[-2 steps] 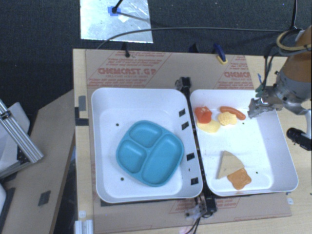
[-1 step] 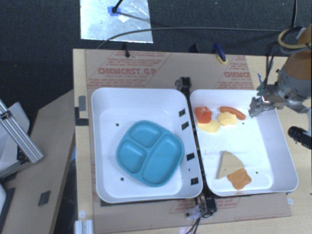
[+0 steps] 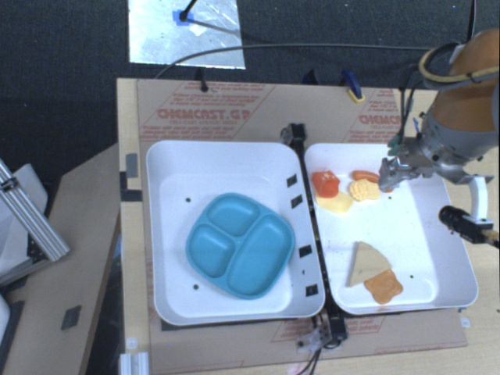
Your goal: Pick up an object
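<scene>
The right bin (image 3: 437, 233) holds toy food. A red-orange piece (image 3: 326, 183), a pale yellow piece (image 3: 337, 203), a ridged yellow-orange piece (image 3: 363, 190) and an orange sausage-like piece (image 3: 365, 176) lie near its far left corner. A tan wedge (image 3: 365, 262) and an orange crinkled piece (image 3: 383, 285) lie near its front. My gripper (image 3: 388, 180) hangs low over the bin's far side, just right of the ridged piece and the sausage piece. Nothing shows between its tips.
The left bin (image 3: 168, 209) bears a blue divided plate (image 3: 239, 244). A black divider with clips (image 3: 306, 209) runs between the bins. The arm's grey body with the orange band (image 3: 461, 92) fills the upper right. A silver sheet (image 3: 186, 22) lies beyond the bench.
</scene>
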Action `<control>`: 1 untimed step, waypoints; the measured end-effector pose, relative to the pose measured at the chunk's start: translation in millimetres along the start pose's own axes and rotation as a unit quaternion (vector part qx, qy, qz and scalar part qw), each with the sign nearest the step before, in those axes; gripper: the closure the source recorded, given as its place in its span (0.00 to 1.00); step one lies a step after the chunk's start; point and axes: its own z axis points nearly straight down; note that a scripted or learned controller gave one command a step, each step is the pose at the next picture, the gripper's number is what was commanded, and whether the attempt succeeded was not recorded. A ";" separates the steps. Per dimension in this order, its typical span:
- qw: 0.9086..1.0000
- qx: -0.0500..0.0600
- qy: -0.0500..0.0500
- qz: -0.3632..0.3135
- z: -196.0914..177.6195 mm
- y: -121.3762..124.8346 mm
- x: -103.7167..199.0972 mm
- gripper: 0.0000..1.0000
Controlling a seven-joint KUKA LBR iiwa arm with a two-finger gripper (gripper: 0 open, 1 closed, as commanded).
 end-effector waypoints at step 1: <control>1.000 0.001 0.000 0.000 1.9 -18.6 55.7 1.00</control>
